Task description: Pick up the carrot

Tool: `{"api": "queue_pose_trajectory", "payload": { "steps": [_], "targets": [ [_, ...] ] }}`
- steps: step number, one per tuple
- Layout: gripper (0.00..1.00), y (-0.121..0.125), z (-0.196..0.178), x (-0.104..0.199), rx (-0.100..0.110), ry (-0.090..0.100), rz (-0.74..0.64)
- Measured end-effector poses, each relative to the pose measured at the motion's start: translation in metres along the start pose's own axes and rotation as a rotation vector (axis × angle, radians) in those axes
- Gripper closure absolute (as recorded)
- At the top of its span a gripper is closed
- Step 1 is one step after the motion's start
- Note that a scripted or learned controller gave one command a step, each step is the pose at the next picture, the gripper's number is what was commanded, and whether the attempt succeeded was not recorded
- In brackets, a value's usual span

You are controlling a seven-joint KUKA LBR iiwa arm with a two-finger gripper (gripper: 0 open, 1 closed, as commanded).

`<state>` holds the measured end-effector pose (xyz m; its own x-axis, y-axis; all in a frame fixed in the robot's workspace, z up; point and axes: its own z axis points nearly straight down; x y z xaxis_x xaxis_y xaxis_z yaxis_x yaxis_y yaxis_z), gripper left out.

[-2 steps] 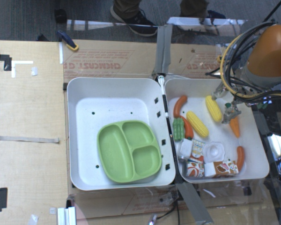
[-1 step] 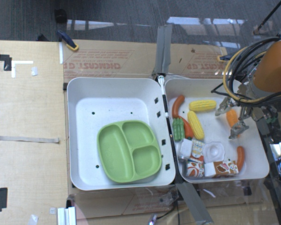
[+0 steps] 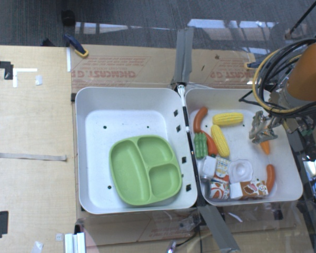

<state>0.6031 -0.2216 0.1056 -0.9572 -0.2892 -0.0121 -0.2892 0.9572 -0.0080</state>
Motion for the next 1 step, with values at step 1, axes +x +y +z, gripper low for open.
{"api": "queue_pose_trajectory", "payload": {
  "steps": [1],
  "targets": [
    [0.0,0.0001,0.0,0.0,0.0,0.0,0.0]
  ]
}}
